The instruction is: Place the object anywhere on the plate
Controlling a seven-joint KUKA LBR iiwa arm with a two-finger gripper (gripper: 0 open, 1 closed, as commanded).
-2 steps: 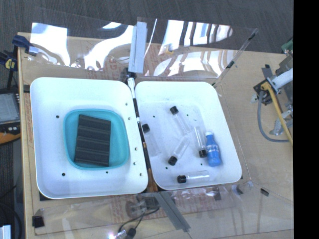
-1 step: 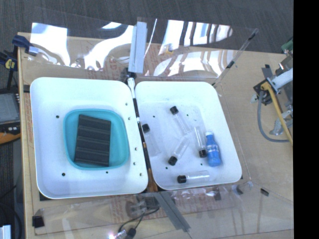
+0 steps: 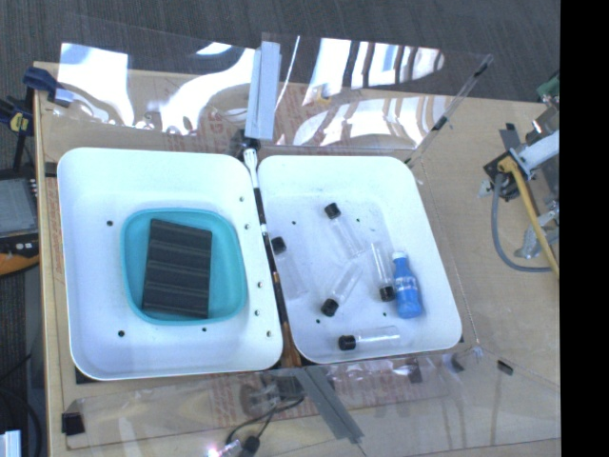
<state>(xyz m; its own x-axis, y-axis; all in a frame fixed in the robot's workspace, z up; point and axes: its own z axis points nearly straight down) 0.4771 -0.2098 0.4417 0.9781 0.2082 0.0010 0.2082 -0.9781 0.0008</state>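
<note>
Dark ribbed block [image 3: 177, 268] — the likeliest thing for this task, as I read it — lies flat on the teal plate [image 3: 133, 246] in the left bin [image 3: 86, 188]. It sits wholly inside the plate's raised rim, a little left of the plate's middle, with bare teal showing on every side and most of it to the right. Nothing else shares the plate. Lying flat on its broad face, it has no reason to tip or slide, and the rim would catch it if it did. Judged from how it lies, the placing looks already done.

The block is a near-black rectangle, longer than it is wide, turned slightly off the bin's edges. Several shallow ridges run across its short way, so the top reads as stacked bands. It looks matte and rigid; what it is made of I cannot say.

The right bin [image 3: 419, 217] holds the leftover clutter — clear vials [image 3: 344, 228] with black caps, scattered on their sides, and a blue bottle [image 3: 406, 286] near the right wall. All of it is well apart from the plate and plays no part here.

At the right edge of the table [image 3: 476, 160], what I take to be the hand [image 3: 529, 152] sits far from both bins, amid cables. Whether it is spread or pressed together I cannot tell; nothing visible is pinched in it.
</note>
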